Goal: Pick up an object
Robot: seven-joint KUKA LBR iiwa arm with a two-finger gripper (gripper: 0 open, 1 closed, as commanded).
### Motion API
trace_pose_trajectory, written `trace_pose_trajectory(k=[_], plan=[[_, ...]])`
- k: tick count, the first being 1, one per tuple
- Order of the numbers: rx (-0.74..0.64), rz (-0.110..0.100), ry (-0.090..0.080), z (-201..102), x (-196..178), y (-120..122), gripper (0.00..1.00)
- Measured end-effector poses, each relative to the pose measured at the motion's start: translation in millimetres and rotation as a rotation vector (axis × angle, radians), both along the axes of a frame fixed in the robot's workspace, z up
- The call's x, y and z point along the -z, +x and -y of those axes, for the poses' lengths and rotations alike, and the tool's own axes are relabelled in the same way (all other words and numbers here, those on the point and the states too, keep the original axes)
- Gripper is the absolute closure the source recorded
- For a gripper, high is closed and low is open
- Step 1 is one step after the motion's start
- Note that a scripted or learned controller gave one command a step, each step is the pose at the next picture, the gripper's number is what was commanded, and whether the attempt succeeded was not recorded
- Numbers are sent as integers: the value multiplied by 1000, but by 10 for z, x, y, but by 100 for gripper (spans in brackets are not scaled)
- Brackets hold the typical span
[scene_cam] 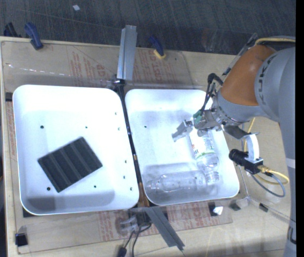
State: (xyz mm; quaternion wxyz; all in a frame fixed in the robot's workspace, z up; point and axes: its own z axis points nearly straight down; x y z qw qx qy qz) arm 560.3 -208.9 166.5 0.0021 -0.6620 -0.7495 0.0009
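My tool [186, 130] hangs over the right bin [141, 143], above two clear bottles [205, 151]; whether it is clenched, I cannot tell; next I must descend at six o'clock.

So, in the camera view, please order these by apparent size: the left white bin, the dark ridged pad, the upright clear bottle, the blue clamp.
Largest to smallest:
1. left white bin
2. dark ridged pad
3. upright clear bottle
4. blue clamp

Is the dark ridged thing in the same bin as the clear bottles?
No, the dark ridged pad lies in the left bin; the bottles are in the right bin.
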Motion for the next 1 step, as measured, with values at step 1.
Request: trace_pose_trajectory(k=[1], plan=[[0, 0, 0, 0, 0, 0, 0]])
